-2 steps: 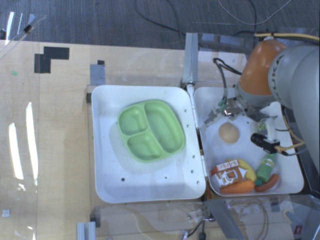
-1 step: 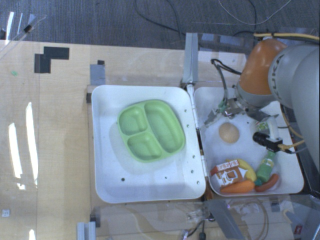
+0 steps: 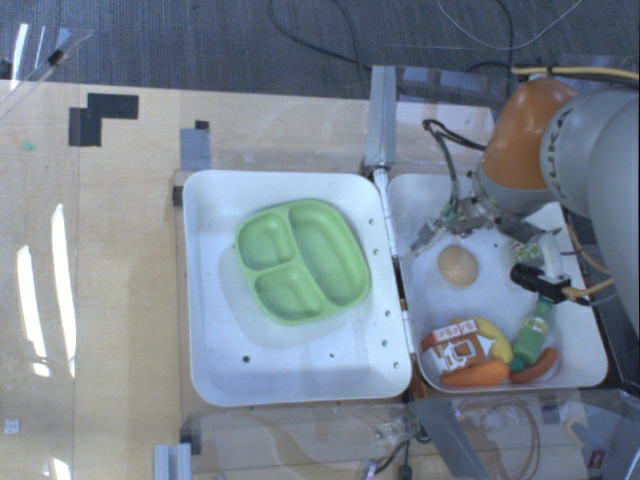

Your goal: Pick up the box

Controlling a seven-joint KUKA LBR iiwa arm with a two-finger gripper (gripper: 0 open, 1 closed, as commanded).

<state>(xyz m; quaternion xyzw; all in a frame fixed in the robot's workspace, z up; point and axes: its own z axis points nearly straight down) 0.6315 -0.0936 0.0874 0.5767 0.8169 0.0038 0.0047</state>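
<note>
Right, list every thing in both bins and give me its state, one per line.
green divided plate: flat in the left bin, compartments bare.
box: lying flat in the right bin, near the front edge, not gripped.
round beige ball: resting loose in the right bin, mid-floor.
banana: lying against the box.
carrot: lying along the front wall.
green bottle: lying on its side.
pincer: above the right bin's back part, holding nothing visible.

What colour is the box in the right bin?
The box is orange-red and white with a brown picture on its face, seen in the camera view near the right bin's front edge.
</note>
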